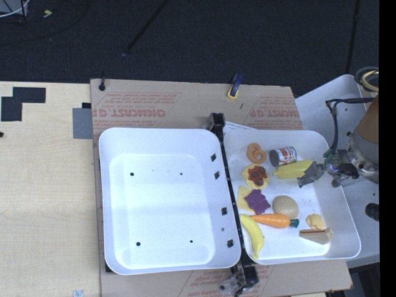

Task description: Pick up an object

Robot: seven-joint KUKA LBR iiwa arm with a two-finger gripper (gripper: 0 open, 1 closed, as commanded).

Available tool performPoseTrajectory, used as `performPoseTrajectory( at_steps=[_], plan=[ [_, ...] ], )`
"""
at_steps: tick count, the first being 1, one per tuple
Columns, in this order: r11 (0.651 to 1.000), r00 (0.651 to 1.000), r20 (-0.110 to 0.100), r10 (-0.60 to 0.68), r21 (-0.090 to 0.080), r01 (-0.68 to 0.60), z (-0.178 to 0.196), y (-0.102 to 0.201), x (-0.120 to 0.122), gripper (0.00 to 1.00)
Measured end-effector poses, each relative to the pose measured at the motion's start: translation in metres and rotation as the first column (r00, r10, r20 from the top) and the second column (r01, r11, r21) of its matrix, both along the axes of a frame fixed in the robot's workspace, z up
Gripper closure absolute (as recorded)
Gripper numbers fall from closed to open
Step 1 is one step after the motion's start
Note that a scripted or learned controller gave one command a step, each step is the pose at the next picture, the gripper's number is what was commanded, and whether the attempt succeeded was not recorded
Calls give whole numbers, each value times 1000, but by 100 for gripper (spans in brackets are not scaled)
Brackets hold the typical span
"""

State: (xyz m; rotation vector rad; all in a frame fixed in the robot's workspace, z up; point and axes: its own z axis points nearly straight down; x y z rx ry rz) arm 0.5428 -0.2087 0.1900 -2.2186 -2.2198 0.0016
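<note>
Over the right bin's [337, 243] right side, the gripper [318, 173] hung at the end of the grey arm, which came in from the right. Its dark fingers [309, 176] pointed left, toward the yellow corn cob [292, 169], and sat just beside the cob's right end; whether they touched could not be told. Whether the fingers were apart or together could not be told either, and nothing showed between them.

All the toy food lay in the right bin. At its far part sat a pretzel [256, 153], and to its right a small can with a red label [284, 156], lying on its side just above the corn cob. Nearer came a jam tart with a red centre [256, 176], then a purple bunch of grapes [257, 201] resting on a pale yellow slab [244, 195]. To the right of the grapes lay a beige potato [284, 205]. An orange carrot [274, 221] stretched below the potato, its green top pointing right. A yellow banana [253, 233] curved along the bin's near left corner, touching the carrot's tip. Near the right wall sat a small yellow piece [315, 221] and, just nearer, a wedge of cake [316, 234].

The left bin [111, 166] stood beside it, the two joined along a dark divider [224, 184].
</note>
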Motion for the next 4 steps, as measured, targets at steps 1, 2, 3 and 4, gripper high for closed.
performPoseTrajectory(
  at_steps=[1, 2, 3, 4],
  plan=[
    [1000, 1000, 0, 0, -1, 0, -76, 19, 74, 0],
    [1000, 1000, -3, 4, 0, -4, -103, -4, 102, 0],
    [1000, 1000, 0, 4, 2, -4, -102, 67, 101, 0],
    [1000, 1000, -3, 3, -1, -3, -103, 121, 92, 0]
  ],
)
